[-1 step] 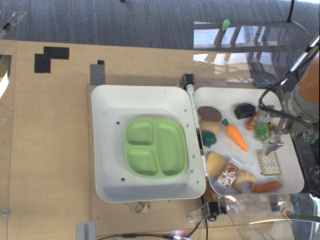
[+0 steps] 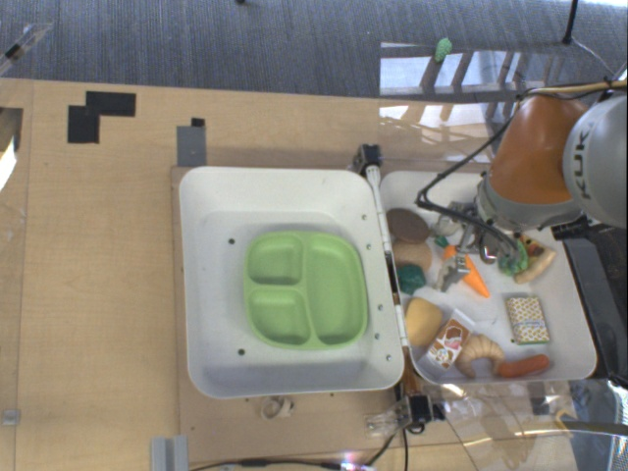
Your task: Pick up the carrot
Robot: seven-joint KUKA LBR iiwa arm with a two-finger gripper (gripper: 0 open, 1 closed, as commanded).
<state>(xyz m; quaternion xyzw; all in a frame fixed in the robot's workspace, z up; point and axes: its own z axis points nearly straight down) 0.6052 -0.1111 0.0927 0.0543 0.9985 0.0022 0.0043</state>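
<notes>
Orange carrot (image 2: 475, 277) lies just beside the "KUKA"-lettered arm's (image 2: 589, 160) jaws, whose state I cannot tell.

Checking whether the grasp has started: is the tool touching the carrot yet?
Cannot tell. In the camera view the tool sits right at the carrot's upper end, overlapping it from this slant, so neither contact nor a gap shows plainly.

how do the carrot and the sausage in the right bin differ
The carrot is bright orange and tapers to a point; the sausage is reddish brown with rounded ends. The carrot lies at a slant near the bin's middle, right beside the gripper; the sausage lies nearly level along the near edge, away from it. Both are small toy foods in the right bin.
</notes>
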